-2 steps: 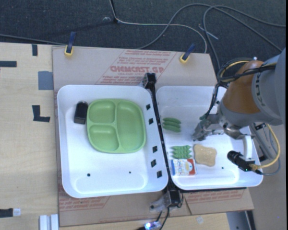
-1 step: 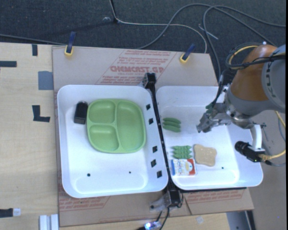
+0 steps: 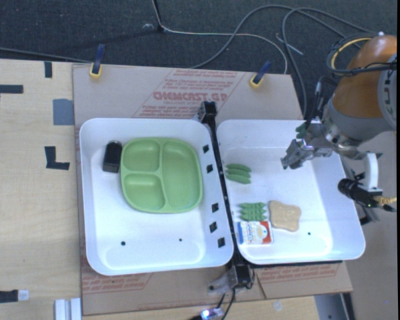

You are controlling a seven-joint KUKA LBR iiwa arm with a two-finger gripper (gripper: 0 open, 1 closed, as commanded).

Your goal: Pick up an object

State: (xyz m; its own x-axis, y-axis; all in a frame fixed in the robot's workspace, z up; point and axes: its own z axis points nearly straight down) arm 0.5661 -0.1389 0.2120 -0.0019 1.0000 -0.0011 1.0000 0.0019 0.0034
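Observation:
The right bin (image 3: 320,179) holds a green pea pod (image 3: 238,173) near its left wall, a green ridged piece (image 3: 252,211), a slice of toast (image 3: 285,216) and a small red and white carton (image 3: 255,233) toward the front. My gripper (image 3: 295,155) hangs over the right bin's back right part, well clear of these items. Nothing shows between its fingers. The left bin (image 3: 100,232) holds a green divided plate (image 3: 162,175) and a small black block (image 3: 112,157) at the plate's left.
A black divider strip (image 3: 217,185) runs between the two bins. Cables (image 3: 267,19) trail across the dark floor behind the bench. Yellow clamps (image 3: 95,69) pin the cardboard sheet at the back. The arm's orange band (image 3: 370,55) rises at the right.

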